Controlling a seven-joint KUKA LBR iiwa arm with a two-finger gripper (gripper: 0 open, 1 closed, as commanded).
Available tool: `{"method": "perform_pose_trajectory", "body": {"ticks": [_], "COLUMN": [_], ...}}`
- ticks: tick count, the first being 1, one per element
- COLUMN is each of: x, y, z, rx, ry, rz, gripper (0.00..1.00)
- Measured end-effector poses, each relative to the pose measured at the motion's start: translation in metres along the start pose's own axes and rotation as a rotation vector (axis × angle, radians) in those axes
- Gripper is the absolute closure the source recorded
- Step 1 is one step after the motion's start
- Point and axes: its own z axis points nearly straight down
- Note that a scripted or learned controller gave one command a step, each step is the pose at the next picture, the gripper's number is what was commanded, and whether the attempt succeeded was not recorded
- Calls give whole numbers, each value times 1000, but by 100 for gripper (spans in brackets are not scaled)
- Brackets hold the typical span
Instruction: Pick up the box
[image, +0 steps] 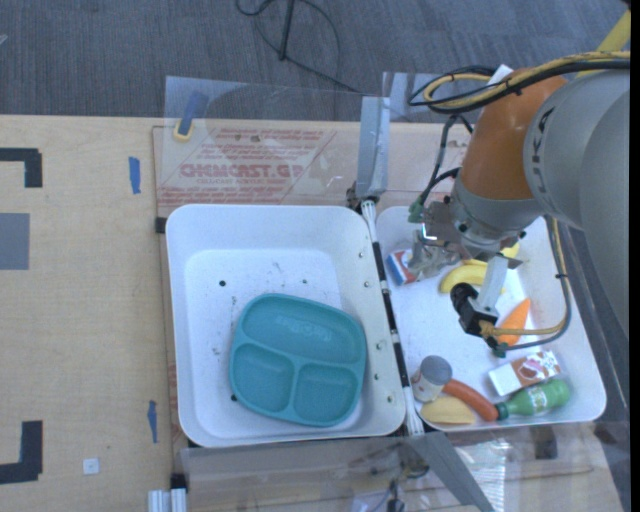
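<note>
The box (523, 374), white with red markings, lies at about 5 o'clock in the right bin (590, 395), touching the green bottle (537, 399). The gripper (432, 252) hangs well apart at 11 o'clock; how its pincer stands cannot be told. A teal tray (297, 357) sits in the left bin (190, 300)

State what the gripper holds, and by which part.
Cannot be told: the gripper sits low in the right bin beside a small box, fingertips hidden.

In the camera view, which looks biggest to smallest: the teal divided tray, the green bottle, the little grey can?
Largest to smallest:
1. Teal divided tray, by far the largest.
2. Green bottle.
3. Grey can, though it looks close to the bottle, so that order is unsure.
</note>
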Motion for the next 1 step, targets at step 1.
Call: {"method": "perform_pose_trajectory", "body": {"ticks": [1], "x": [0], "y": [0], "z": [0], "rx": [1], "ry": [0], "rz": [-1], "gripper": [0]}}
